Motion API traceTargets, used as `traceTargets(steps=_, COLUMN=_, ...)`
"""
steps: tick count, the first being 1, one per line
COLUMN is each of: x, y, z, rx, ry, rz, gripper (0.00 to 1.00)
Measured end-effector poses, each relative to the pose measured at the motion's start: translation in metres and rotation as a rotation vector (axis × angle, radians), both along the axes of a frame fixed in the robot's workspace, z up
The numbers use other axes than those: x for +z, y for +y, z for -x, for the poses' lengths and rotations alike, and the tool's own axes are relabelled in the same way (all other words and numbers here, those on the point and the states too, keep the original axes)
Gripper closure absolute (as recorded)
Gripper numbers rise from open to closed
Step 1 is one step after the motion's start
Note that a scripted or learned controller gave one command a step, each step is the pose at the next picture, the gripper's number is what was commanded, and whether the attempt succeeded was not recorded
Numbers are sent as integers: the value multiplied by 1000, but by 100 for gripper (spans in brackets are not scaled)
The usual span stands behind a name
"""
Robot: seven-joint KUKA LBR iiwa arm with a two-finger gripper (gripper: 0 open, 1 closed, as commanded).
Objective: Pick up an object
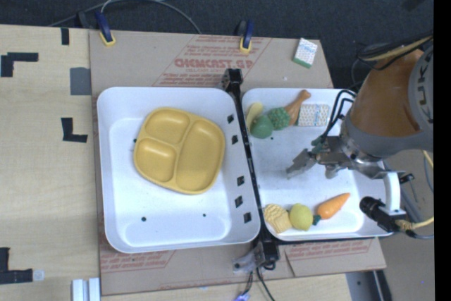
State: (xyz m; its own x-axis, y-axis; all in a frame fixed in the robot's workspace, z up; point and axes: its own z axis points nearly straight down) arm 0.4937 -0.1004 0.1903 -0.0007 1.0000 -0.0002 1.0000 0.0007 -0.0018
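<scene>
The bench (42,151) carries two shallow white bins side by side. The left bin (113,173) holds a yellow plastic divided plate (179,150). The grey arm with its orange band (387,109) reaches over the right bin (282,144), its jaws (301,162) spread open above bare white floor, gripping nothing. Along the near wall lie an orange plastic carrot (332,205), a yellow toy lemon (301,216) and a yellow corn piece (276,218). At the far wall sit a green toy broccoli (276,118), a brown drumstick (296,103) and a small pale box (313,115).
</scene>
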Motion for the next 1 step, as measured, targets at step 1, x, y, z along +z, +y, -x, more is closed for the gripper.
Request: traceTargets(steps=1, x=-82, y=-59, z=-54, rx=-1, ry=2, rz=0, gripper=0)
